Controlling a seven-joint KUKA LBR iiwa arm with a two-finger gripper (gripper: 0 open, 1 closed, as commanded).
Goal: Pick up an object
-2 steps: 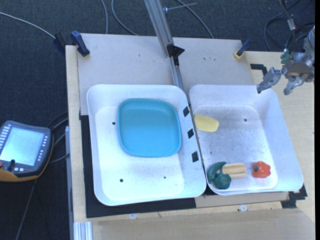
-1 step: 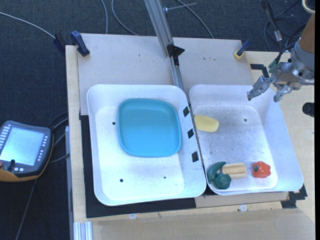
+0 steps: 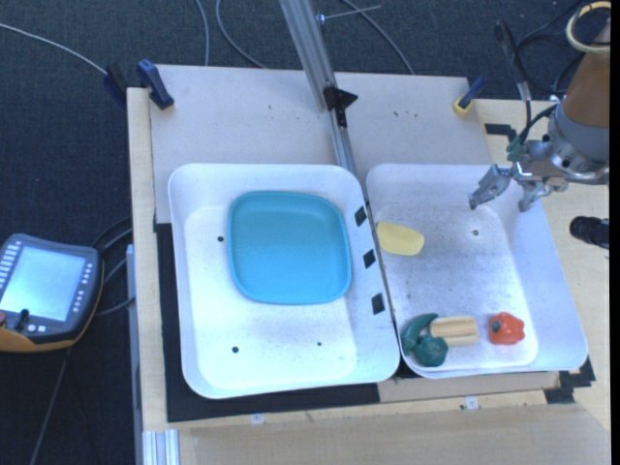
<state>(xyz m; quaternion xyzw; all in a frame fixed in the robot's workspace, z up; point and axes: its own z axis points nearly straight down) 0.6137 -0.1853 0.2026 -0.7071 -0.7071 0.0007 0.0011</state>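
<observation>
My gripper [image 3: 509,192] hangs over the far right part of the right bin [image 3: 542,260], its two fingers spread apart with nothing between them. In that bin a yellow lemon-like piece [image 3: 400,238] lies against the left wall. Along the near edge sit a green vegetable [image 3: 424,340], a tan block [image 3: 455,330] and a red tomato-like piece [image 3: 506,328]. All of them lie well away from the gripper, toward the near and left sides.
The left bin [image 3: 194,260] holds a turquoise square plate [image 3: 289,245]. A metal rail [image 3: 320,61] runs from the top down between the bins. Blue [image 3: 155,82] and yellow [image 3: 469,95] clamps hold the board's far corners. A handheld pendant [image 3: 44,289] lies at the left.
</observation>
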